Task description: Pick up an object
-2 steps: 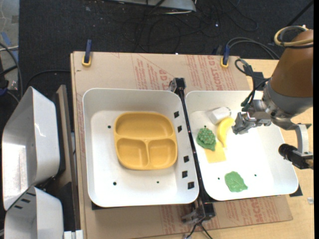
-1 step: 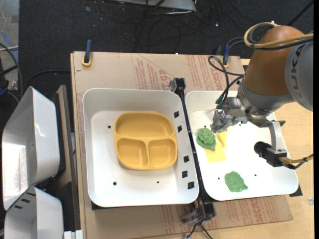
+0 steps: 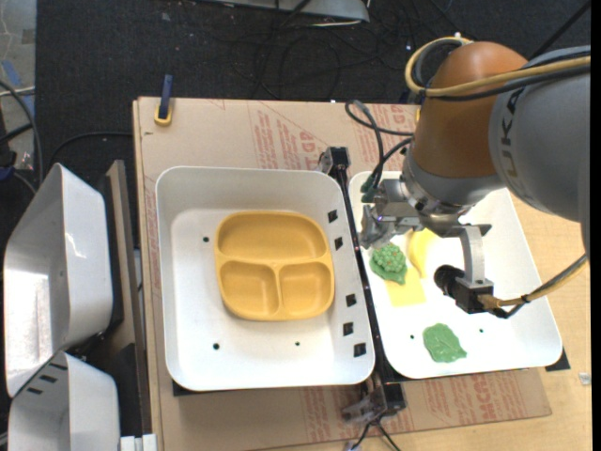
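Centring the end effector (image 3: 392,242), whose opening I cannot tell, squarely over the green broccoli-like piece (image 3: 389,262) near the right bin's (image 3: 526,346) left wall should help.

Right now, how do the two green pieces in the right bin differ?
The upper green piece sits under the gripper, touching the yellow items; the lower green piece lies alone near the bin's front. The upper looks knobbly, like broccoli; the lower looks flatter. Both are green and small.

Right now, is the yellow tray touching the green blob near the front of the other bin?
Apart. The camera view shows the tray in the left bin and the green blob in the right bin, with both bin walls between them.
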`<act>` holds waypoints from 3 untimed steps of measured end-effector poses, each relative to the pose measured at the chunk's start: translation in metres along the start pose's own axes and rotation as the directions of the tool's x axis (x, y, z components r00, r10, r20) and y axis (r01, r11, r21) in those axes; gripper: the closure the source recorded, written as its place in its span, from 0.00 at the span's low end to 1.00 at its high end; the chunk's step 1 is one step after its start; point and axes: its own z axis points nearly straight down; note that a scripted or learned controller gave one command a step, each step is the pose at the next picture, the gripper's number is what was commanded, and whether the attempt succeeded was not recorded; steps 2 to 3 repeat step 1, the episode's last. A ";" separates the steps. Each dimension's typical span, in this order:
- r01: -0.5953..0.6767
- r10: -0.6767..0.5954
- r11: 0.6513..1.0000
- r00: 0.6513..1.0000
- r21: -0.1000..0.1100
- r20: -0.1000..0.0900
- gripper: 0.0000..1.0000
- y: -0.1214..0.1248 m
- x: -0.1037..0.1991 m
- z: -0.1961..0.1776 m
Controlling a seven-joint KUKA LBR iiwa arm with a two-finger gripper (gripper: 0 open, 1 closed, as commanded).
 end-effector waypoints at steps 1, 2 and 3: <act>-0.002 0.002 1.000 1.000 0.001 0.001 1.00 -0.005 0.048 0.002; -0.002 0.002 1.000 1.000 0.001 0.001 1.00 -0.005 0.048 0.002; -0.002 0.002 1.000 1.000 0.001 0.001 1.00 -0.005 0.048 0.002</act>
